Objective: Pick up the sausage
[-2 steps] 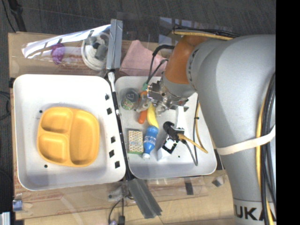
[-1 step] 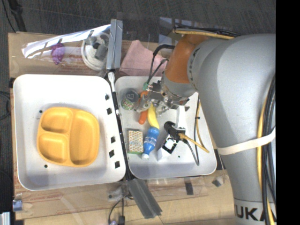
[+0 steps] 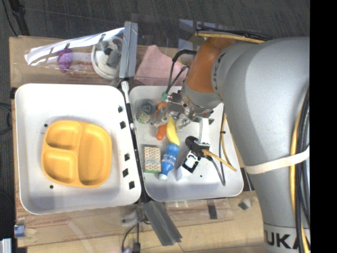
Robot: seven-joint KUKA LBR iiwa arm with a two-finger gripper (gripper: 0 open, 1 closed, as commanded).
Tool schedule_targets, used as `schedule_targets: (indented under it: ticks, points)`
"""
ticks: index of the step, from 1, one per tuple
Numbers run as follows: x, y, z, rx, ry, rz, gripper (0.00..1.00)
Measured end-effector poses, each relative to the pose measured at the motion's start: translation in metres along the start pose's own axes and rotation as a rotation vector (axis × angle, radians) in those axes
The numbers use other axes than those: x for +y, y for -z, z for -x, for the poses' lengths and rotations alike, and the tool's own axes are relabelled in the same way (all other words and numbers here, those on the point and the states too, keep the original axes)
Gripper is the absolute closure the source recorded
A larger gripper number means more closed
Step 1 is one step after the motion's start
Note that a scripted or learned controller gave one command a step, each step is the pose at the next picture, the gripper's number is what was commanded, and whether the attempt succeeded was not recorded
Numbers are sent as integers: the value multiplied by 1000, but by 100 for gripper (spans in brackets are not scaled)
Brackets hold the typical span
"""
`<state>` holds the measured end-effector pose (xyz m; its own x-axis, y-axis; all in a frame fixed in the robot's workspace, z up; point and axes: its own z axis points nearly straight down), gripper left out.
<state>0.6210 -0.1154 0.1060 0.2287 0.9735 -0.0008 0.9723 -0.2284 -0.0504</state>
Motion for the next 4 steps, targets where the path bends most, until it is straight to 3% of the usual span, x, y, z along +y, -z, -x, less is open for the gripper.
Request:
schedule_targets:
  ticks: [1,3,4]
  points:
    - [27,-12,-16,-12,39,18,100]
    - [24,-3,-17,-15,52,-1,100]
    - [17,-13,-19,-16,214,31,100]
